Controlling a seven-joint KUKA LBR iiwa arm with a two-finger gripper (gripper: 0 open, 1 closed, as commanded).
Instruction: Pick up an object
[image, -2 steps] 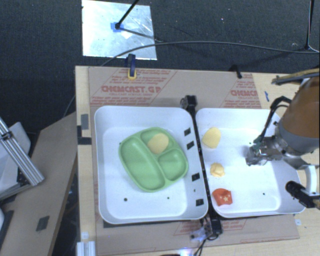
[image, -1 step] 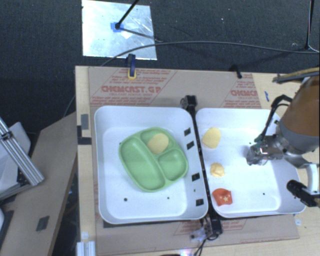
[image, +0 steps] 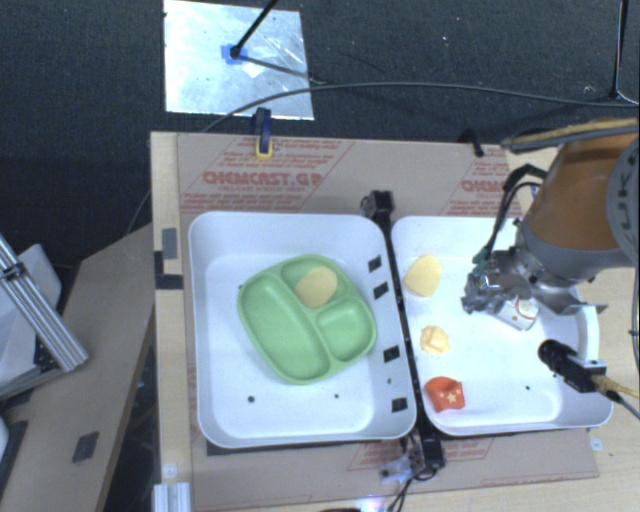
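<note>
My gripper (image: 487, 292) hangs over the right bin (image: 470, 415), near its right-hand middle, with the grey arm and its orange band rising behind it. In that bin lie a pale yellow piece (image: 423, 275) at upper left, a smaller yellow piece (image: 434, 340) at centre left and a red piece (image: 445, 393) near the front. A white and red item (image: 518, 317) sits just right of and below the gripper. The left bin (image: 230, 410) holds a green divided plate (image: 285, 335) with a yellow piece (image: 317, 287) in its upper compartment.
A black divider with clips (image: 392, 300) runs between the two bins. A black part of the arm (image: 565, 365) juts over the right bin's front right corner. Cables arc across the dark floor behind the bench, and a metal frame (image: 40, 315) stands at left.
</note>
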